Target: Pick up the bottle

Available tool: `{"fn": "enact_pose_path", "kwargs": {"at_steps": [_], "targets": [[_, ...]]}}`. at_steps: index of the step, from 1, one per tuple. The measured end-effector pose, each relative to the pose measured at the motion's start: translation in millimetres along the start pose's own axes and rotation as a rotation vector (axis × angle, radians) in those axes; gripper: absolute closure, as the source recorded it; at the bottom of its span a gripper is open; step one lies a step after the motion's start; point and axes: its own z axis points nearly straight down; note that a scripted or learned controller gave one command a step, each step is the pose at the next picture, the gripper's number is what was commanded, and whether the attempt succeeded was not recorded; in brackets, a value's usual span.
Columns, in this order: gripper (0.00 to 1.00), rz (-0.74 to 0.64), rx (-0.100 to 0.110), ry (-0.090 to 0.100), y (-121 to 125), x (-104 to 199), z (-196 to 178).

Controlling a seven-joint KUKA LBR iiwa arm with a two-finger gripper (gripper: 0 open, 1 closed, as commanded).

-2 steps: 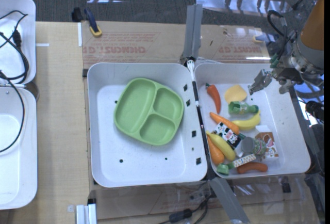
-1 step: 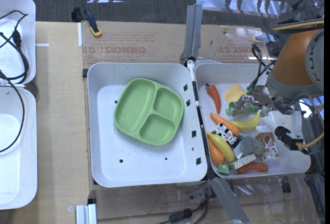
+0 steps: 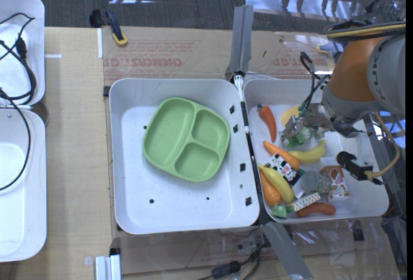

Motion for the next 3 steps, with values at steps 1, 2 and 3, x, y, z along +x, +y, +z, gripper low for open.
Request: {"fn": "enact_pose_path", "kwargs": {"at_steps": [1,2,3], "targets": [[1.00,0.003,0.000,-0.001,-0.2,-1.4,-8.9],[1.00,-0.001,-0.001,-0.001,18.3,37.7,-159.3],[1.00,-0.052,0.001,0.000,-14.5,54.1,-208.0]]}}
